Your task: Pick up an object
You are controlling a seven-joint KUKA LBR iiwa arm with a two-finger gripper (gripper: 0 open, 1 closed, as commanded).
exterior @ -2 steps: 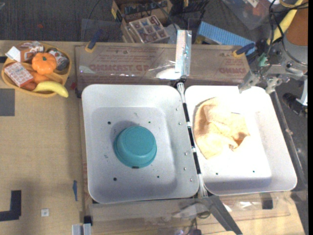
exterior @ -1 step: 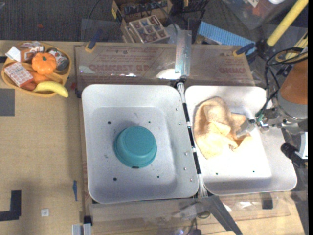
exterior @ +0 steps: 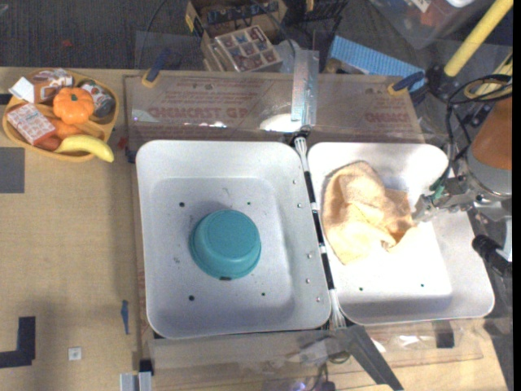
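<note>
A crumpled tan cloth (exterior: 362,210) lies in the left half of the right bin (exterior: 423,287). A teal bowl (exterior: 226,243) sits upside down in the middle of the left bin (exterior: 163,177). My gripper (exterior: 425,206) reaches in from the right and hangs low at the cloth's right edge, touching or nearly touching the fabric. The grey wrist with its orange band (exterior: 496,145) is above and to the right of it.
A yellow dish (exterior: 57,120) of toy food stands on the bench at the far left. Clear plastic walls (exterior: 301,104) rise behind both bins. Cables and boxes crowd the floor beyond. A ridge (exterior: 313,218) separates the two bins.
</note>
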